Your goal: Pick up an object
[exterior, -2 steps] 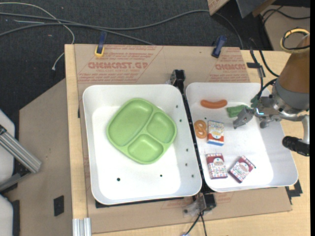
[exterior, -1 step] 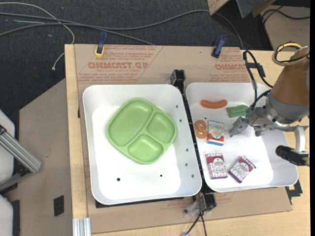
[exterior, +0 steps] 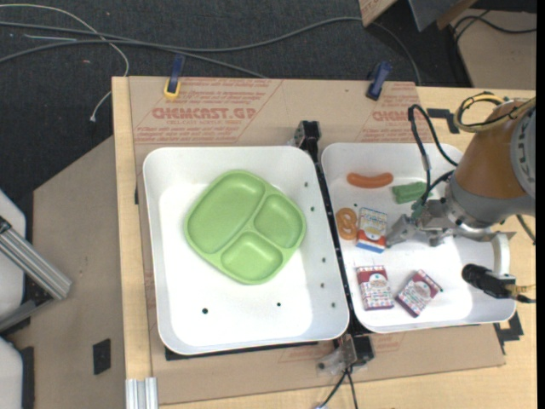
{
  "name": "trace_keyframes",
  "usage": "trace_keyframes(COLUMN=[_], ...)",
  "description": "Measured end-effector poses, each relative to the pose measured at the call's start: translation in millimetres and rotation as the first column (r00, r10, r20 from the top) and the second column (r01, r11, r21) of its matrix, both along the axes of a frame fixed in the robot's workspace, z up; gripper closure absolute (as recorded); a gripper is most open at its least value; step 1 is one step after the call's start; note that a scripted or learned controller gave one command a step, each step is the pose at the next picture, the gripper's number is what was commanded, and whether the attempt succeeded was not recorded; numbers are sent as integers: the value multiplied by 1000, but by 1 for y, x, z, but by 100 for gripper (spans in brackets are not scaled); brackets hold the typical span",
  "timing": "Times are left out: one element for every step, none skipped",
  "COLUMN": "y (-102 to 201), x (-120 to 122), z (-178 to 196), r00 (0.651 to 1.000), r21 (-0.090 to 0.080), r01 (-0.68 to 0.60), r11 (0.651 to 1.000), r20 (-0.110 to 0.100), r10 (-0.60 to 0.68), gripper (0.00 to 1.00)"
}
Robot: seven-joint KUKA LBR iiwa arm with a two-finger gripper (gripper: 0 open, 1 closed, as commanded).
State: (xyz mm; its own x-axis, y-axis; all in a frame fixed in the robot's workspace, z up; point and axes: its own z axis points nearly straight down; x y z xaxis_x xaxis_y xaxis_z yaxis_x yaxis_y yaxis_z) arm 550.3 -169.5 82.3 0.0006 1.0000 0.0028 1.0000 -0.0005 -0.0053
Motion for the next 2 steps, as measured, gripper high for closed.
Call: trace_keyframes(y=[0, 5], x=[2, 0], z=[14, 76], r00=[1000, 1000], r21=[-2, -4], r01=[0, -2], r11=[1000, 1000], r20=[6, 11], r10=[0, 2], gripper=[100, 100])
